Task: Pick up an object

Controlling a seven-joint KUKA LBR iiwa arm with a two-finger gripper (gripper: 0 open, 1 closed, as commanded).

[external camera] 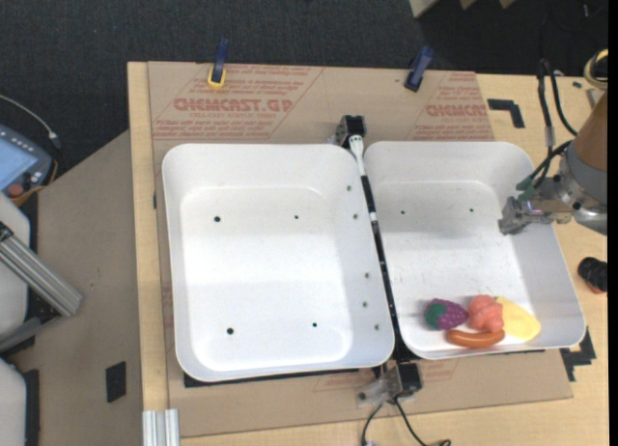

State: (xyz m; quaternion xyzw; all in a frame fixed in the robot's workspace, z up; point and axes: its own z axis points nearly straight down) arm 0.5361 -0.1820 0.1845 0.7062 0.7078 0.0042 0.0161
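Gripper (514, 219) hangs by the right bin's (454, 159) far right wall, grip unreadable; toys (480, 321) crowd its near edge, floor between open.

A: Any lettering anywhere?
B: Red print on the brown sheet (290, 92) under the bins, reading "CHEMCAST", with further letters after it; it repeats toward the right, partly cut off; smaller lines are too blurred to read.
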